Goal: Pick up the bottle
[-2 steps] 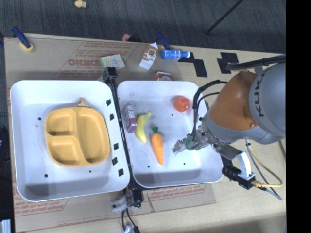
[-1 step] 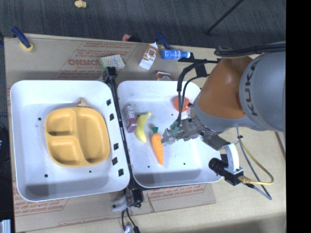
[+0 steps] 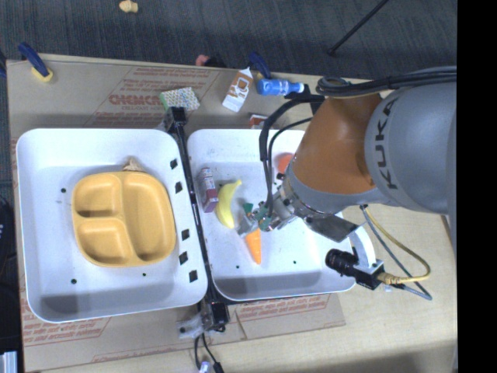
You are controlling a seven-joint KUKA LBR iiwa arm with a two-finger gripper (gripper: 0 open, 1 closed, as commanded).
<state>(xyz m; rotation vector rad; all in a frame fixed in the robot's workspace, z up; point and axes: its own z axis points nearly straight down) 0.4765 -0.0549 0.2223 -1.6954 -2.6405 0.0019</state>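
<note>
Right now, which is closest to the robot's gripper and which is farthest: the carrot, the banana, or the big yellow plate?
Measured from the gripper in the right bin:
1. The carrot, just below the gripper in the camera view, same bin.
2. The banana, a little to the left, same bin.
3. The yellow plate, far off in the left bin.

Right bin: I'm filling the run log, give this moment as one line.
gripper: low in right bin, fingers unclear | beside it: banana, carrot | bottle: not identified | left bin: yellow tray
</note>
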